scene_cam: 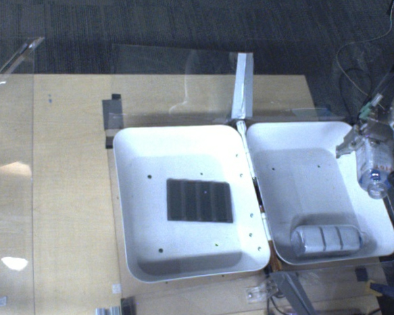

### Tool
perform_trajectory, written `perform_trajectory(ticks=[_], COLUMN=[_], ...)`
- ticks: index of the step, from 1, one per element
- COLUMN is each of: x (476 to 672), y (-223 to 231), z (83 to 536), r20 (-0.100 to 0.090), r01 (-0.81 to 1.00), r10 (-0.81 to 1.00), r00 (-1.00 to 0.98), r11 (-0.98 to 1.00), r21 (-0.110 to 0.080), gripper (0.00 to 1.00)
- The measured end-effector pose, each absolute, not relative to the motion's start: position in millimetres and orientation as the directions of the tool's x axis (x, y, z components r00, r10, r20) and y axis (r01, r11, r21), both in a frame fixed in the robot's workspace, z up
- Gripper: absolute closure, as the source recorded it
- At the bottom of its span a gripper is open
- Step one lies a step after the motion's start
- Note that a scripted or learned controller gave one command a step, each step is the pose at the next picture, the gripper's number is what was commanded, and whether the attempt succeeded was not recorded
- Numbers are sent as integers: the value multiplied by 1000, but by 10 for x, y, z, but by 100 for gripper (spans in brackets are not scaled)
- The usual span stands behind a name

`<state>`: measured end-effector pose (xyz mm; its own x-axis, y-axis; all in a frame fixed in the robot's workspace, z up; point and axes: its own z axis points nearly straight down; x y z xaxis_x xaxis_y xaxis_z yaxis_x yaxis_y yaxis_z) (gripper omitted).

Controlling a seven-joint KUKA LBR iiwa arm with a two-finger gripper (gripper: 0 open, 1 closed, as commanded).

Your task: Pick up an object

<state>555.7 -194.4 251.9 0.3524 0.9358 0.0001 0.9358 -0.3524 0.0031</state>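
My gripper [366, 146] hangs at the far right, over the right rim of the right bin [295, 142]. It is shut on a clear plastic bottle [372, 171], which hangs upright below it, partly over the bin's edge, with something blue showing near the bottle's lower end. A grey ridged block [326, 239] lies along the right bin's near wall. In the left bin [138, 163] a dark ribbed rectangular pad [199, 201] lies flat near the middle.
A grey upright post [242, 85] stands behind the seam between the bins. Cables and dark hardware crowd the right edge [377, 85]. Clamps and brackets [283, 294] sit along the bench's front edge. Bare wooden bench [54, 194] spreads to the left.
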Motion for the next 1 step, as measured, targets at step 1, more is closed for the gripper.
perform_trajectory(ticks=[1], x=[5475], y=[-1389], z=[1638], r20=[1], r01=[811], r10=[811], r00=[585], r11=[-585], r21=[-1], gripper=[0])
